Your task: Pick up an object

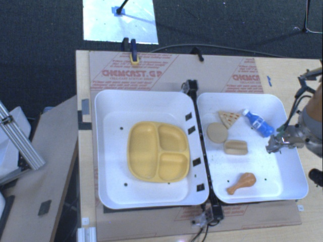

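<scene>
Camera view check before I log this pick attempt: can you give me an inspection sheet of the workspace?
Surface: bench bearing two white bins, left bin and right bin, side by side.
Job's things: in the right bin, blue bottle, waffle wedge, round cookie, tan block, drumstick.
Clutter: yellow divided plate in the left bin.
Grippers: end effector over the right bin's right side, beside the bottle; nothing seen between its fingers.
Cables: dark cable along the bench's far edge.
Surroundings: dark carpet, shiny sheet.

One fixed camera, high above bench, looking down at a slant. Both bins in frame: left bin, right bin. Mid-range; floor visible beyond.
</scene>
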Robot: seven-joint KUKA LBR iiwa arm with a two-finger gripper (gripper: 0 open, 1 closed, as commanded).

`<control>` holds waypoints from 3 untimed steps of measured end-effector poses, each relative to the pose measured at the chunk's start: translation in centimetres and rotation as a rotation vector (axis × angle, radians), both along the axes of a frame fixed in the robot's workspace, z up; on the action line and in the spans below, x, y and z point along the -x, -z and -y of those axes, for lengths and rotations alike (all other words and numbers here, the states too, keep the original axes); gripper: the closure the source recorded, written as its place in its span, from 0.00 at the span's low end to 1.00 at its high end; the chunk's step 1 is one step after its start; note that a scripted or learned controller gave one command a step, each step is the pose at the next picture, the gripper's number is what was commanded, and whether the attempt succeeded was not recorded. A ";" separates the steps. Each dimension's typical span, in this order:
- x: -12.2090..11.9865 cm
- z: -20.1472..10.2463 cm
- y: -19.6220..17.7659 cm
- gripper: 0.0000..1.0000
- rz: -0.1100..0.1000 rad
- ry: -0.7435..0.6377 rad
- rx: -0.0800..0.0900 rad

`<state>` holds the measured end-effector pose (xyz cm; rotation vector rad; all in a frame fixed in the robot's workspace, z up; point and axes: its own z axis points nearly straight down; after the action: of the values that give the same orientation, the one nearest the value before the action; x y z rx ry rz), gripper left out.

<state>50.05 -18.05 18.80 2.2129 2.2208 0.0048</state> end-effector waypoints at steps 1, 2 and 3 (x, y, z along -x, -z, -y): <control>-0.2 0.1 -4.5 1.00 0.001 -0.001 0.000; 0.0 -6.2 -4.8 1.00 -0.004 -0.007 -0.004; -0.6 -12.2 -5.4 1.00 -0.004 -0.008 -0.005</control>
<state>50.67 -5.88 24.20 2.2085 2.2338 0.0062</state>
